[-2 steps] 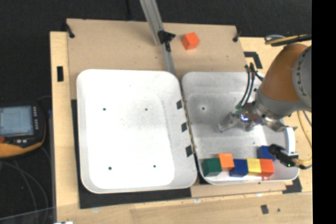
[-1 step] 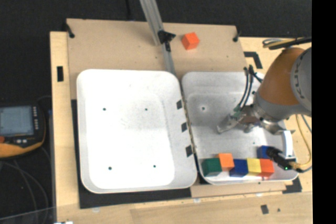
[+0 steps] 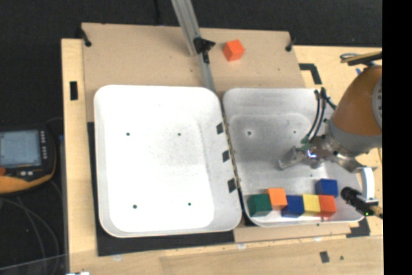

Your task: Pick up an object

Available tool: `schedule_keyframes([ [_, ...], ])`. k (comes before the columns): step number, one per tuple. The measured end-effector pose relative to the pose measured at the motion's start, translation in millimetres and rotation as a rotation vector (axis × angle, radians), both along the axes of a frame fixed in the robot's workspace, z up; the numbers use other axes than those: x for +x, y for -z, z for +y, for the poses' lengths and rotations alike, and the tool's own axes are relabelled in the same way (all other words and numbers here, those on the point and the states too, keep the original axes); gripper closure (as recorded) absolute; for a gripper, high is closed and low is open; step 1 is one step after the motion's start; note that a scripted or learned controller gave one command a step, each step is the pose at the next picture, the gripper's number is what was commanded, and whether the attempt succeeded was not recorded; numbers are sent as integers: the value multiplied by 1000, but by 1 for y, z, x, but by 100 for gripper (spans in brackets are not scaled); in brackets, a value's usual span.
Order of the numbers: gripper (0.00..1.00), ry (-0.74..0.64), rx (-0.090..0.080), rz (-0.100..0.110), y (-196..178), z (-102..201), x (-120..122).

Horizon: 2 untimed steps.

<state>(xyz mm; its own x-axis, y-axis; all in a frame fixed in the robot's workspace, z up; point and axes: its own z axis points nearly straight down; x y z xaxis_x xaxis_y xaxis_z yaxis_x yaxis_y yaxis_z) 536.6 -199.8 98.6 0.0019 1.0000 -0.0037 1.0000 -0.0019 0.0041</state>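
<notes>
i see the gripper [image 3: 291,160] low over the right bin [image 3: 270,109], and i can't tell how it's set. the blocks sit nearer me along the bin's near wall: green block [image 3: 259,204], orange block [image 3: 277,197], blue block [image 3: 294,205], yellow block [image 3: 311,203].

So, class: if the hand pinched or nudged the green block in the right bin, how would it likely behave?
The green block looks rigid and flat-faced, so it would probably slide, not roll. It touches the orange block and sits near the bin wall, so a push would likely jostle neighbours. Probably light.
</notes>
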Motion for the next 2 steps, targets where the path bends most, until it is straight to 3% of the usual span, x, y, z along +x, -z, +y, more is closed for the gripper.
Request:
schedule_keyframes([
  [1,0,-5,0,-5,-72,-5,17],
  [2,0,-5,2,5,-32,1,21],
])
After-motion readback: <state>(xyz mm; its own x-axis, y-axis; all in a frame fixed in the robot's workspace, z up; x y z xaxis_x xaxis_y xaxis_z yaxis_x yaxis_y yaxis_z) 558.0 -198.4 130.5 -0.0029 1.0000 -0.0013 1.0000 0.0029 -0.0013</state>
